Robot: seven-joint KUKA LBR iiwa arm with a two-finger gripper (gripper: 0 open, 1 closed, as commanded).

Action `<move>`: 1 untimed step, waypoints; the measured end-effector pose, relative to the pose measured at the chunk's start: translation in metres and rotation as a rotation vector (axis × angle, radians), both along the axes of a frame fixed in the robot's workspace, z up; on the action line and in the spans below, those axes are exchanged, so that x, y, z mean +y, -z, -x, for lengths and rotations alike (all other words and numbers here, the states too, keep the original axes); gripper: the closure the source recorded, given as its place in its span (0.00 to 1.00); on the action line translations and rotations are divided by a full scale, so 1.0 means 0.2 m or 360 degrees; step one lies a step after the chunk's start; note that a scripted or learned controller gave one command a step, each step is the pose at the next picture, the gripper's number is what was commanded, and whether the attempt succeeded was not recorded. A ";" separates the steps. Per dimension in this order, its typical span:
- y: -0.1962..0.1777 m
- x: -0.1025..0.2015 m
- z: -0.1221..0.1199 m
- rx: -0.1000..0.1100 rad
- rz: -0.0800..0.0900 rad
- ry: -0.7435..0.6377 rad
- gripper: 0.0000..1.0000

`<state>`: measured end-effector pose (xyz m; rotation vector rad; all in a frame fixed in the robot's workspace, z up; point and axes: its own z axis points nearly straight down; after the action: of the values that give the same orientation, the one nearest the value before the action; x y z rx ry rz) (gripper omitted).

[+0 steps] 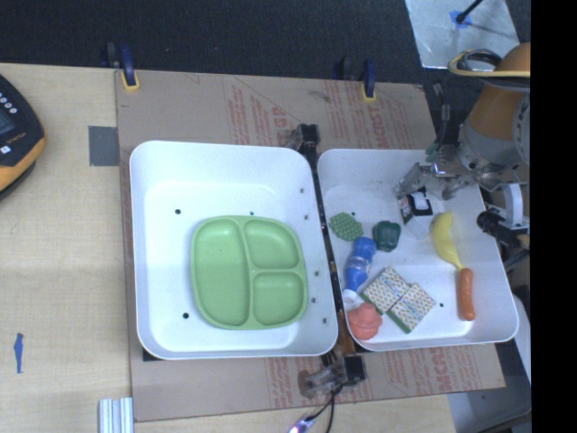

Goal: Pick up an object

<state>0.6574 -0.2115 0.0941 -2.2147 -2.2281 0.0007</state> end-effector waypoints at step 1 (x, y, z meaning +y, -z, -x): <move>0.01 0.00 0.32 0.0005 0.0001 0.0002 0.00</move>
<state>0.5942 -0.2121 0.0919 -2.2147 -2.2254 0.0049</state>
